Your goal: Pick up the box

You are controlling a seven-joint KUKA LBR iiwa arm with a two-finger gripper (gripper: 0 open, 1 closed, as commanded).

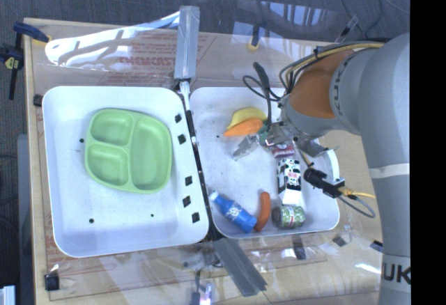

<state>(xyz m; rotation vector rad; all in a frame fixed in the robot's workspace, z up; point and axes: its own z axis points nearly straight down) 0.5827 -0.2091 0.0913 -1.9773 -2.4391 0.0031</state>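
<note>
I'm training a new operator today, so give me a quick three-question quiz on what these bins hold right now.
1. True or false: the green divided plate lies in the right bin.
2. Which lies nearest the gripper? A) blue bottle B) carrot C) green can
3. Fill in: the cow-print box lies in the ____ bin.

Key: 1 false, it lies in the left bin; 2 B; 3 right.
</note>
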